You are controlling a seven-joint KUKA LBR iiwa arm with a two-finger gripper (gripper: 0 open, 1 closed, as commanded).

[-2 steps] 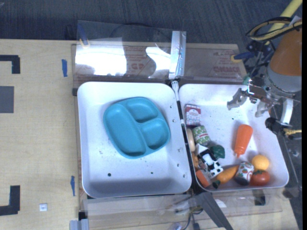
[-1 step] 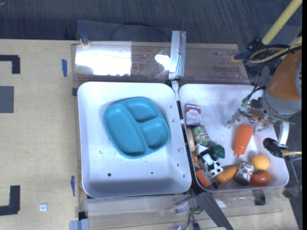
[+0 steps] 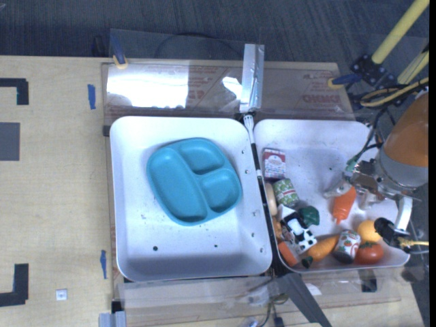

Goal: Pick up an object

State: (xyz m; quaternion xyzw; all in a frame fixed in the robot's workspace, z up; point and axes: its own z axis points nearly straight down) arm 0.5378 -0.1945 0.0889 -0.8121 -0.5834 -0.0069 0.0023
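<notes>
A small orange carrot lies tilted in the right bin, near the jaws.

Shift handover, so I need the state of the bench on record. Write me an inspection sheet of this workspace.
Surface: wooden bench bearing two white bins side by side.
Job's things: right bin holds a red-and-white carton, a green can, a black-and-white toy, a carrot, a tomato and an orange piece, crowded toward its near edge.
Clutter: left bin holds a blue divided plate.
Gripper: gripper low over the right bin beside the orange piece; finger state cannot be told.
Cables: yellow and black cables at upper right.
Surroundings: clear plastic sheets behind the bins; dark floor.
</notes>
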